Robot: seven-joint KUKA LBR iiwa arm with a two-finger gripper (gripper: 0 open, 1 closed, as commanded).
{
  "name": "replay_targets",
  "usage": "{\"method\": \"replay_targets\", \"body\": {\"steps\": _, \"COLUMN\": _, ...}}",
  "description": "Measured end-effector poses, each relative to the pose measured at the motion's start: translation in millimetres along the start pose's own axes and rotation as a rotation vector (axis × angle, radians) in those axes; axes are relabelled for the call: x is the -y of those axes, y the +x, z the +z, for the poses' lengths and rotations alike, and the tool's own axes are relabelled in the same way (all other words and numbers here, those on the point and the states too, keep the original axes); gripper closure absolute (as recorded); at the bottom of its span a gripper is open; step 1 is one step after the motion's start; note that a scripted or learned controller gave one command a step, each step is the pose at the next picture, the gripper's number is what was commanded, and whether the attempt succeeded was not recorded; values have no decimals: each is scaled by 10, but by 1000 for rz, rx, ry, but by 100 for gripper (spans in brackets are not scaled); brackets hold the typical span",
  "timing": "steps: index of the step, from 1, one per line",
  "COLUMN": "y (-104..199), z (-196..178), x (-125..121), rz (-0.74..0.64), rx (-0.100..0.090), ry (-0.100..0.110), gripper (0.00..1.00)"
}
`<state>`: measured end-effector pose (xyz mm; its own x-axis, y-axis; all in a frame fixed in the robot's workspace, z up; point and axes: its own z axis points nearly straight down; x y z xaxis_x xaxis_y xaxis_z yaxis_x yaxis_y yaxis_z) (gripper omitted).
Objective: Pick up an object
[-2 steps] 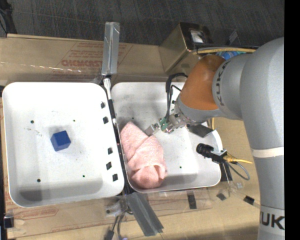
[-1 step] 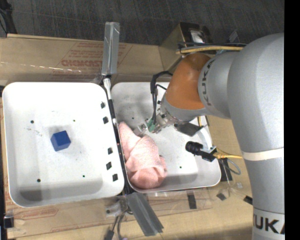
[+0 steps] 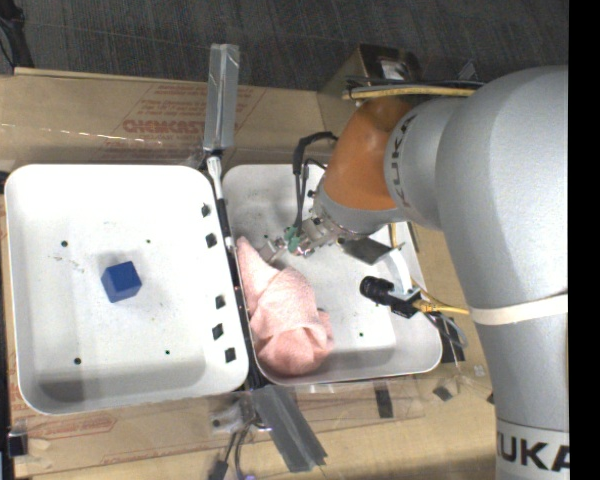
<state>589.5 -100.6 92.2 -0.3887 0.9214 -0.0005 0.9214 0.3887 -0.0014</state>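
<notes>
The arm [image 3: 480,198] is right up under my camera, reaching into the right bin [image 3: 380,363]. The gripper [image 3: 292,242] sits just above the top end of the pink cloth [image 3: 283,313]. Honestly can't tell what it's doing there. A blue cube [image 3: 121,280] sits alone in the left bin [image 3: 40,218].

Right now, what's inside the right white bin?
The right white bin holds a crumpled pink cloth against its left wall. The grey arm with the orange band hangs over the bin's upper part, covering the floor there.
</notes>
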Motion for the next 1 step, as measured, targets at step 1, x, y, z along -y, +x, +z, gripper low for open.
{"method": "replay_targets", "body": {"steps": 1, "y": -1, "z": 0, "x": 1, "rz": 0, "rx": 0, "ry": 0, "gripper": 0}}
